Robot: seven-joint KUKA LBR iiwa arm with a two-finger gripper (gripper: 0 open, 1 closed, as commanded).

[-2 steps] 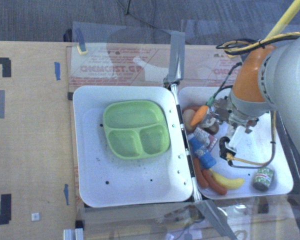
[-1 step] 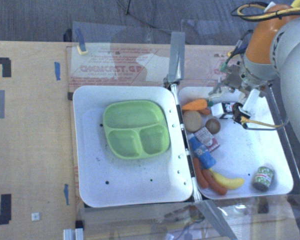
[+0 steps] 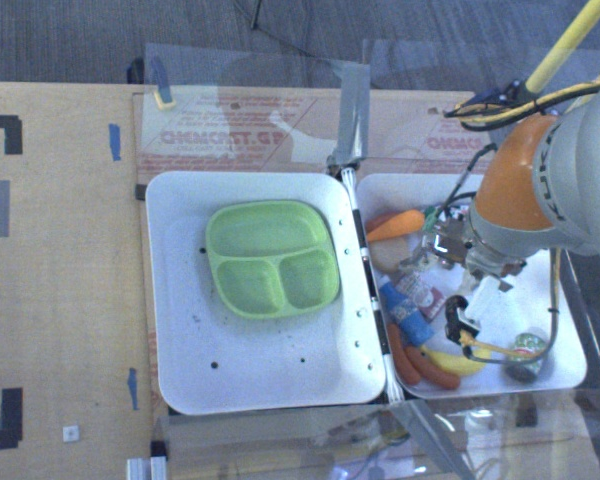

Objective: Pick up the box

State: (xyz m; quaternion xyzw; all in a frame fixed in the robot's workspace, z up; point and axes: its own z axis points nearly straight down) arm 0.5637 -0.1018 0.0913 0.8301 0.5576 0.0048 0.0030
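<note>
A grey robot arm (image 3: pixel 580 168) with an orange band (image 3: pixel 510 183) above its wrist sits nearest the viewer. It reaches in from the right and hangs over the right bin. Its wrist points down and to the left, and its dark jaws sit low over the bin's middle, just above a banana. It is not possible to tell whether the jaws are spread or pressed together, and nothing can be seen between them. Black and yellow cables (image 3: pixel 500 103) run along the arm.

Beneath everything lies a tan wooden counter (image 3: pixel 60 268), marked with black corner shapes and short strips of blue tape. A sheet of cardboard (image 3: pixel 250 133) with red print lies on it behind the bins.

The left bin (image 3: pixel 180 348), white and shallow, holds a light green divided plate (image 3: pixel 272 258) with three compartments, lying flat near the bin's centre.

The right bin (image 3: pixel 570 363), touching the left one along its side, holds a crowd of small items. An orange carrot (image 3: pixel 395 225) lies at its far left corner. A yellow banana (image 3: pixel 465 360) lies near the front, and a red-orange item (image 3: pixel 425 370) lies just beside it, against the bin's left front edge. The box (image 3: pixel 404 313), small and blue as far as can be told, lies along the left side of this bin, between the carrot and the banana and just left of the jaws. A clear crinkled wrapper (image 3: pixel 420 286) touches it. A small round greenish item (image 3: pixel 528 346) rests near the front right corner.
</note>
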